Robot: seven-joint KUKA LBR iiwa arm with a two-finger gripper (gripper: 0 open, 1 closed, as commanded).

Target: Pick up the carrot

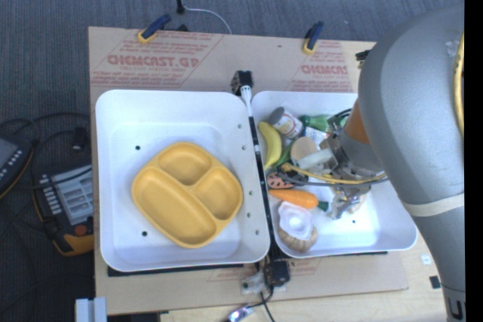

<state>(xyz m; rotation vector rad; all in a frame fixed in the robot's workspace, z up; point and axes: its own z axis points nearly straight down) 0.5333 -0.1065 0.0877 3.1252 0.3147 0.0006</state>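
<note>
While the grey arm (411, 109) reaches over the right bin (377, 234), its gripper (346, 205) hangs low above the bin floor, and whether it is open or closed cannot be told. Just left of it lies the carrot (295, 198), flat and apart from it. A banana (270, 144) lies beyond. The left bin (121, 237) holds a yellow divided plate (187, 194).

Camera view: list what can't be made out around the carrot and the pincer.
- Pincer: blurred and partly under the arm's wrist; its opening cannot be judged.
- Right bin: its right side is covered by the grey arm.
- Carrot: its left end sits under a small dark item, too small to identify.
- Items behind the banana: crowded, partly hidden by the wrist.
</note>
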